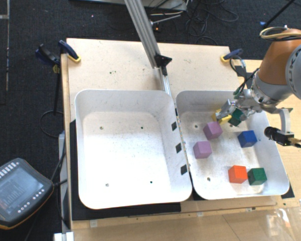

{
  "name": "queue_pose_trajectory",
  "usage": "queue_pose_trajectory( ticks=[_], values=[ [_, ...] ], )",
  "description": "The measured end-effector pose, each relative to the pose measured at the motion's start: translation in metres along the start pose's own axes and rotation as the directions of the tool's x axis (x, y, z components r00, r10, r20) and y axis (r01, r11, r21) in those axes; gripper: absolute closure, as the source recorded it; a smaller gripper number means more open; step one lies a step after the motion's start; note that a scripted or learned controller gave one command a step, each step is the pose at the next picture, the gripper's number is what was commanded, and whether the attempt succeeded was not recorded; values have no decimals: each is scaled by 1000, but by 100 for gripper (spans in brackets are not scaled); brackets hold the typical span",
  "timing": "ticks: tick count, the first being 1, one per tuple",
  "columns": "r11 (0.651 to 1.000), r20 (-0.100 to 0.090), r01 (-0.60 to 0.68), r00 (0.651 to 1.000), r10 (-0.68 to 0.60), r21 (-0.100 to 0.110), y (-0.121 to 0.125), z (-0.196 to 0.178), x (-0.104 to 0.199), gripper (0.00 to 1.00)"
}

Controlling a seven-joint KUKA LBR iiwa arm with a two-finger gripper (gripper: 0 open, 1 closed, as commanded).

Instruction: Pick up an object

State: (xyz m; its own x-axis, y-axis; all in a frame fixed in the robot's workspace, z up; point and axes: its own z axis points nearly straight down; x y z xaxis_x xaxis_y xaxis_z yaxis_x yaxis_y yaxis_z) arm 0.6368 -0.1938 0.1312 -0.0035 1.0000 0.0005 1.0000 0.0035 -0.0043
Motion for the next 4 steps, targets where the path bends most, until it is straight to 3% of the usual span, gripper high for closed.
queue_pose_trajectory(
  ticks=[1,3,4],
  values=[
    [1000,2,1,1000,-1,-8,2,-15,0,100],
    [1000,4,0,1000,0,-14,-2,-140,9,100],
    [1000,2,-1,1000,1,-9,0,-160,9,100]
  ],
)
